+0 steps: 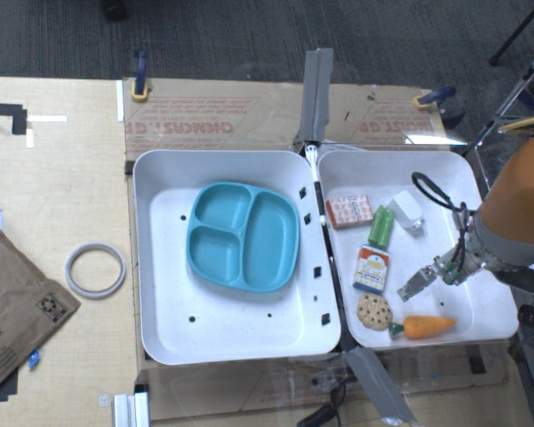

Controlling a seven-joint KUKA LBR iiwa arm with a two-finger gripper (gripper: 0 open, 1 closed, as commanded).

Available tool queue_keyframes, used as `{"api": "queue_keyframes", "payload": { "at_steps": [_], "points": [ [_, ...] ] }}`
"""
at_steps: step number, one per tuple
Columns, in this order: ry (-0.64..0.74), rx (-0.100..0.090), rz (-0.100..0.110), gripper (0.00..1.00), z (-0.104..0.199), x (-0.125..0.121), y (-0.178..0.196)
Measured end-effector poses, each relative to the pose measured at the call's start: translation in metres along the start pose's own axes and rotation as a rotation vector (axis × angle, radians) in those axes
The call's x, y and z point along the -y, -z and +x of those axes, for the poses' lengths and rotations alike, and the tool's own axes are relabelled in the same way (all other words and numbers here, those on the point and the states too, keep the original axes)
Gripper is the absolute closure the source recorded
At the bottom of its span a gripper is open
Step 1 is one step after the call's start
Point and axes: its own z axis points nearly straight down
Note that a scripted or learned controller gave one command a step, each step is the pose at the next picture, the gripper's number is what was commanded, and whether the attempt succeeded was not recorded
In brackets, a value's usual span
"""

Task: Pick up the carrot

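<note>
**Camera view: the carrot lies free by the right bin's near wall**

Largest on the bench are the two white bins, side by side. The left bin holds a turquoise divided plate near its middle, with bare white floor on every side of it. The right bin is more crowded: its things cluster along the left half, while the right half is mostly taken up by the arm reaching in.

Below the arm's wrist the gripper hangs low over the floor of the right bin, pointing down and to the left; whether its fingers are open or closed I cannot tell. Nothing shows between them.

A red and white packet lies near the far left corner, a green bottle just right of it, a small carton below, then a round cookie.

The carrot lies close to the near wall, just beside the cookie. Its long axis runs nearly left to right, green stub left, tip pointing right. The gripper is just above it, apart.
</note>
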Motion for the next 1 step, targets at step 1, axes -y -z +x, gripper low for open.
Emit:
{"api": "queue_keyframes", "payload": {
  "at_steps": [1],
  "points": [
    [0.389,-0.002,0.001,0.0,0.0268,-0.0127,-0.0267]
  ]
}}
